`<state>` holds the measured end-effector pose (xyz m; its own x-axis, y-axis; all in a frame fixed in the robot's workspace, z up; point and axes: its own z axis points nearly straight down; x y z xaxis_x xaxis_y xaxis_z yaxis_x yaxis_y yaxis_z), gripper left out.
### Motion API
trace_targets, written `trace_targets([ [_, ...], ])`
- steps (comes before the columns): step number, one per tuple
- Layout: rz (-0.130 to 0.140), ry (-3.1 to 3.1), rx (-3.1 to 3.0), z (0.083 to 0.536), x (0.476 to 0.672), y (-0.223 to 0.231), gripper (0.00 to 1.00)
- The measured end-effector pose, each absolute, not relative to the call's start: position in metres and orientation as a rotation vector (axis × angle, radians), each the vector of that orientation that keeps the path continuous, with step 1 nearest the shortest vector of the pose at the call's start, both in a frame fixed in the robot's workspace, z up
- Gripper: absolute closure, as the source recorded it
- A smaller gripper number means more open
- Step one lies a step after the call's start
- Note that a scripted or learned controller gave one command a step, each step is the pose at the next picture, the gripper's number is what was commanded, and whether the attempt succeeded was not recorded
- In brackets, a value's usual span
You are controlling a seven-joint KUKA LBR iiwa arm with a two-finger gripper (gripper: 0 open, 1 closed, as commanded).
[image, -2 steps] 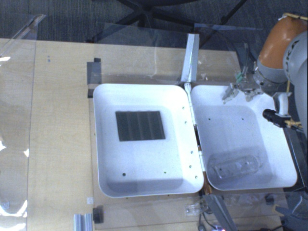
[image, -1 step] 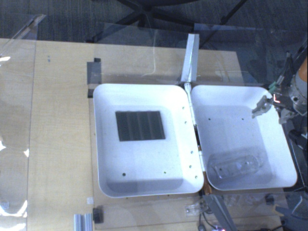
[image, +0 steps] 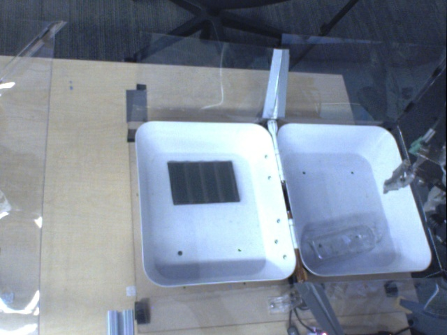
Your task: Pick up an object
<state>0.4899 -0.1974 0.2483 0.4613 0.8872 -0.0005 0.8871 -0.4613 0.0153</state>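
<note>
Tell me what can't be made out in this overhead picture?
- Claw: small, at the camera view's right edge; the arm behind it is cut off.
- Clear object in the right bin: see-through and faint, so its kind is unclear.
- Dark ribbed rectangle in the left bin: too coarse to identify.

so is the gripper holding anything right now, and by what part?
Nothing visibly held. The gripper sits at the right bin's right edge; the clear plastic object and dark ridged pad lie untouched.
</note>
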Motion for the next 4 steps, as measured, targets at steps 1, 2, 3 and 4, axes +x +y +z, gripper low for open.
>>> trace_targets([
  [1, 0.021, 1.542, 2.725, 0.09, 0.493, -0.167, 0.0],
  [2, 0.015, 1.687, 2.637, 0.089, 0.556, -0.183, 0.0],
  [3, 0.013, 1.721, 2.613, 0.181, 0.565, -0.197, 0.0],
  [4, 0.015, 1.955, 2.446, 0.09, 0.516, -0.178, 0.0],
])
